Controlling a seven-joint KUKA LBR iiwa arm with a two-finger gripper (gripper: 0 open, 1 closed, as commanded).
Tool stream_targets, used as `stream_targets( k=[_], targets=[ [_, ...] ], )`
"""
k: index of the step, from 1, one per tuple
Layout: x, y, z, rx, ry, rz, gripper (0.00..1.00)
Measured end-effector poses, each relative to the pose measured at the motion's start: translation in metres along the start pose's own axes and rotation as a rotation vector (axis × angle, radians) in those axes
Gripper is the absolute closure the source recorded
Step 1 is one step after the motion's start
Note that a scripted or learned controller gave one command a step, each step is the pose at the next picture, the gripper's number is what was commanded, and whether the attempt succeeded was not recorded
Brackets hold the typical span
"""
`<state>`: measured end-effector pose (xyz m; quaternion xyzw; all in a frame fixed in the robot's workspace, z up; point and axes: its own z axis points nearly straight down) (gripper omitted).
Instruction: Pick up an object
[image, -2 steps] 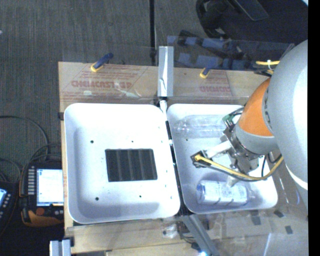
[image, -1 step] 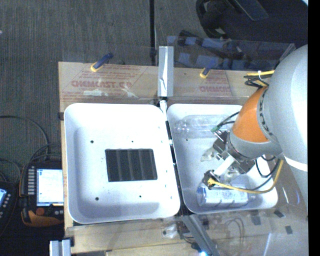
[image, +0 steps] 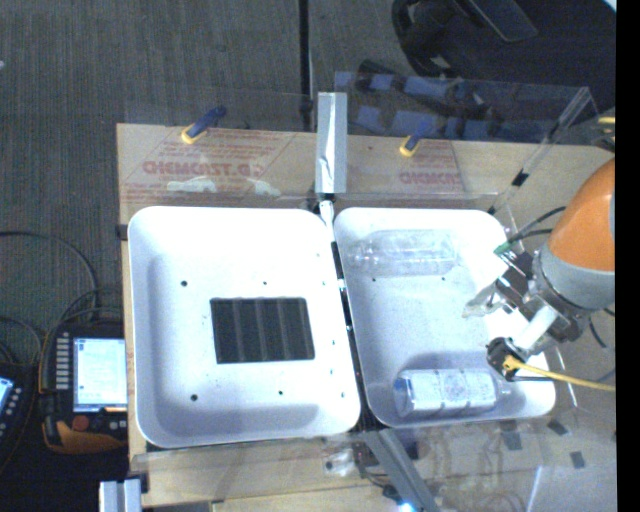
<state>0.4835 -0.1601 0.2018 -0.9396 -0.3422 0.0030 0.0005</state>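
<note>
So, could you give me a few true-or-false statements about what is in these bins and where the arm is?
1. A dark ribbed panel lies in the left bin. True.
2. The right bin holds a clear bottle and a labelled bottle. True.
3. The clear bottle stands upright. False: it lies on its side by the bin's far wall.
4. The gripper hangs over the left bin. False: it is over the right side of the right bin.
5. The two bottles touch. False: they lie apart, at opposite ends of the bin.
</note>
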Motion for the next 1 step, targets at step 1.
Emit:
stream_targets(
  k=[1],
  targets=[
    [-0.0215, 0.0258, 0.0199, 0.001, 0.002, -0.278, 0.00]
  ],
)
